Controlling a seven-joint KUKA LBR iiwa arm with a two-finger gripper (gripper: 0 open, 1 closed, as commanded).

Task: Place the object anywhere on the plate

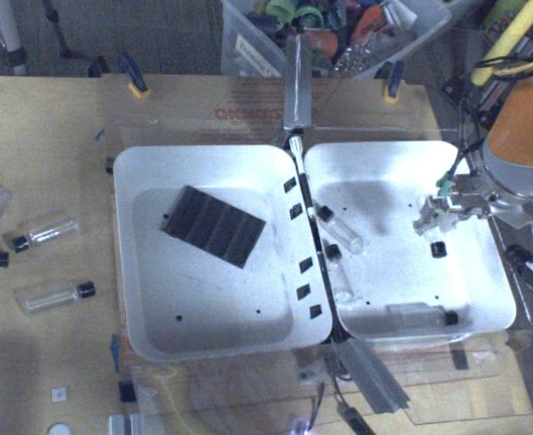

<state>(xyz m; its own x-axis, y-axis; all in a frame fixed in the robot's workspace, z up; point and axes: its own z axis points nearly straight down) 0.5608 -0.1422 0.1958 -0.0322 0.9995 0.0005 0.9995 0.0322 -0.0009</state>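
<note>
Arm (520,143) cut by right edge; tool (434,217) fingers too blurred.

Grey arm (518,175) with an orange band (523,125), ending in a pale metal claw (432,220).

No legible text. Faint reddish printing on the light wooden bench top (248,113) behind the two bins is too blurred to read; a white label on the clear plastic storage tub (248,48) likewise.

Arm over right bin, plate in left bin.
Gripper (432,217) hovers over right bin (484,311); clear vials (339,235) lie there. Dark ridged plate (214,226) sits tilted in left bin (135,333).
</note>
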